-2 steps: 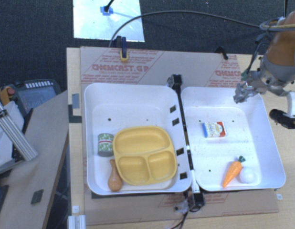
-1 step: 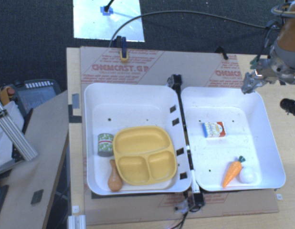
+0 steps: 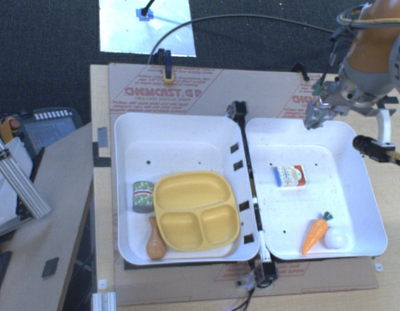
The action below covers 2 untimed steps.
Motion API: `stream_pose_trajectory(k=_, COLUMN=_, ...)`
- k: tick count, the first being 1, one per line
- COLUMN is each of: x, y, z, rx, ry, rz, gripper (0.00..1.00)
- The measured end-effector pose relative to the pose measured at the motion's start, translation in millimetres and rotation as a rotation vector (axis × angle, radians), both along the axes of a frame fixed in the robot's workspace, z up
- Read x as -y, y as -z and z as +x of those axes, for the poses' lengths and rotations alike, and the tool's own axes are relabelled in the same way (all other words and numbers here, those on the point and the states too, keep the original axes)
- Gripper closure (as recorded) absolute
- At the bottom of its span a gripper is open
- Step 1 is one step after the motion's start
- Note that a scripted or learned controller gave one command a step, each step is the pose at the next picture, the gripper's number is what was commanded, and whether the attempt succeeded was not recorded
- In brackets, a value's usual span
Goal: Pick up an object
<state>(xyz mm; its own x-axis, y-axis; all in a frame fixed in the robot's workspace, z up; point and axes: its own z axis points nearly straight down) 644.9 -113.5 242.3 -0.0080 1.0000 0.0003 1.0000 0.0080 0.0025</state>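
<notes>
Gripper above right bin far rim.

Around my bench: dark speckled carpet floor, pale shiny square sheet lying on it. Left of me, grey side table, aluminium rail across it, handheld pendant behind.

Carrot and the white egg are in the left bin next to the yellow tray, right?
No. The camera view shows the carrot and white egg in the right bin, at its near corner. The yellow tray sits in the left bin, with a small can and a wooden piece.
</notes>
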Motion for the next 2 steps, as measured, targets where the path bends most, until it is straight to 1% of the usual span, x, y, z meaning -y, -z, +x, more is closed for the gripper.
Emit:
stream_pose_trajectory(k=1, x=-59.5, y=6.9, z=6.9, rx=0.0, ry=-0.002, rz=0.001, gripper=1.0)
stream_pose_trajectory(k=2, x=-116.6, y=1.6, z=-2.5, rx=-0.001, ry=-0.002, rz=0.001, gripper=1.0)
